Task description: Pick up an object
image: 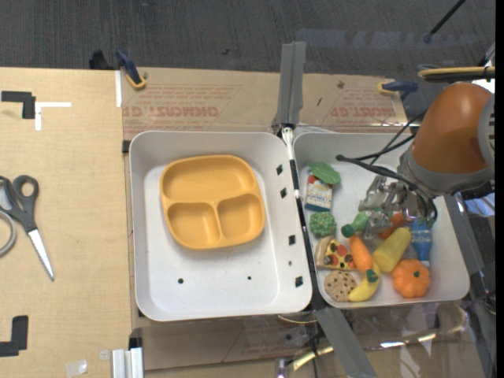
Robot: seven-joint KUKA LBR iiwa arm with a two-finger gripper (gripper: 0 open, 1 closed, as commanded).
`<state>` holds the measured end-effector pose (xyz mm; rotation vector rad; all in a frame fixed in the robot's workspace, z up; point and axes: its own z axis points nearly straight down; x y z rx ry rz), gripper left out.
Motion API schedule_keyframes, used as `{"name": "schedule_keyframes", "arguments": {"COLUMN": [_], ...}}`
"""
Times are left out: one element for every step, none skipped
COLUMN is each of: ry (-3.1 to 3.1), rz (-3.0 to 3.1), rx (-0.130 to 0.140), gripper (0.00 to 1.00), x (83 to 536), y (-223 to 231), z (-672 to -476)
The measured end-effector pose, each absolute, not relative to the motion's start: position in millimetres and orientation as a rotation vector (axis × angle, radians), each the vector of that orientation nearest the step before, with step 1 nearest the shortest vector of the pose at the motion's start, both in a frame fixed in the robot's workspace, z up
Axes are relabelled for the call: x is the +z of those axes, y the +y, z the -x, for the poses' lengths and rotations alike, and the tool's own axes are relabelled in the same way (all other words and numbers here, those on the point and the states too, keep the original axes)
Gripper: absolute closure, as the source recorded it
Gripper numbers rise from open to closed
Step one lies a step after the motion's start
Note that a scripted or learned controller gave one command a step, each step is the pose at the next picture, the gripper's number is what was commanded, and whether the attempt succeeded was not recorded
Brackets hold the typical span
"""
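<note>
Gripper: the metal two-finger gripper (386, 203) hangs low over the right white bin (457, 290), among toy food.
Jaws: state cannot be told.
Tray: the yellow divided plastic tray (213, 201) sits in the left white bin (150, 290).

I see a matt plastic tray (211, 200), smooth white bins (150, 290), bare metal gripper (386, 205), glossy orange band (450, 129), cardboard (189, 105).
</note>
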<state>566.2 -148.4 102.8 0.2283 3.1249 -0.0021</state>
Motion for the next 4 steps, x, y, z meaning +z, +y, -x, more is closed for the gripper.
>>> {"name": "schedule_keyframes", "arguments": {"ry": [3.126, 3.130, 3.132, 3.136], "rz": [-0.197, -0.192, 0.110, -0.001], "rx": [-0.013, -0.001, -0.003, -0.001], "gripper": [1.00, 0.00, 0.00, 0.00], "x": [94.8, 93.4, 102.8, 93.7], "y": [-127.5, -122.1, -208.2, -210.2], "z": [-600.0, -599.9, -603.4, -586.5]}}
